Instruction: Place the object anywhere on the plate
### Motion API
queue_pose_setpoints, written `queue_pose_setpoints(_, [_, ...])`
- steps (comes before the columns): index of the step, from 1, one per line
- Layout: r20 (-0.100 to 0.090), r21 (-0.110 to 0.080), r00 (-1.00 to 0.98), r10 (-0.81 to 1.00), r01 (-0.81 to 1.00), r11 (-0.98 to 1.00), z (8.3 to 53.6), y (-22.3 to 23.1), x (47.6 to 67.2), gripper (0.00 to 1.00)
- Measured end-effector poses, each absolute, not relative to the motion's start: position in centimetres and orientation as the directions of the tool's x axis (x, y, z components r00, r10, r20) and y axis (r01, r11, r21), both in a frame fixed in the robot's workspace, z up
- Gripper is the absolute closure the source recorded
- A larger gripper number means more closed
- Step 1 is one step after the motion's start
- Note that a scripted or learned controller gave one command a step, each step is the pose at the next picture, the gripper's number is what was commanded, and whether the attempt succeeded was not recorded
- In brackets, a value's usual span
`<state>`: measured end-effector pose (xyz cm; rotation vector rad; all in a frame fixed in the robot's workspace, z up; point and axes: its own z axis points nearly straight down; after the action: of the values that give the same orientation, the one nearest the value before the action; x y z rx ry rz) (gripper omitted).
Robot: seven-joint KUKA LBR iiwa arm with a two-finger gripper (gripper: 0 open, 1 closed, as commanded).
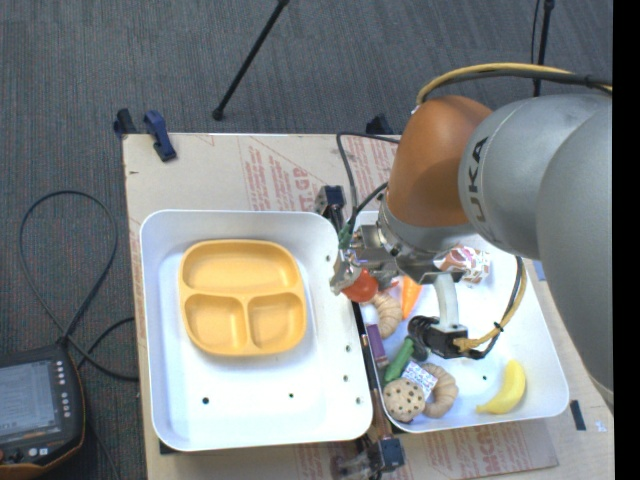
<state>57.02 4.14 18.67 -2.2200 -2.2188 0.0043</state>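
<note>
- A small red object is seen at the tip of the gripper, over the seam between the two bins; whether the fingers grip it cannot be told.
- The yellow plate in the left bin carries nothing.
- Judged from this, the carry across and the release onto the plate remain.
- Other toy foods lie in the right bin.
</note>
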Motion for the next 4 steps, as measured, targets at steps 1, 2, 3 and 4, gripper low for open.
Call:
queue_pose_setpoints(1, [0.000, -0.001, 0.000, 1.000, 1.000, 0.000, 18.7, 7.0, 64.4, 1.00])
queue_pose_setpoints(2, [0.001, 0.002, -0.003, 1.000, 1.000, 0.003, 24.9, 13.3, 64.4, 1.00])
queue_pose_setpoints(3, [0.000, 0.003, -0.007, 1.000, 1.000, 0.007, 25.8, 13.3, 64.4, 1.00])
queue_pose_setpoints(4, [0.000, 0.006, -0.013, 1.000, 1.000, 0.013, 26.8, 13.4, 64.5, 1.00])
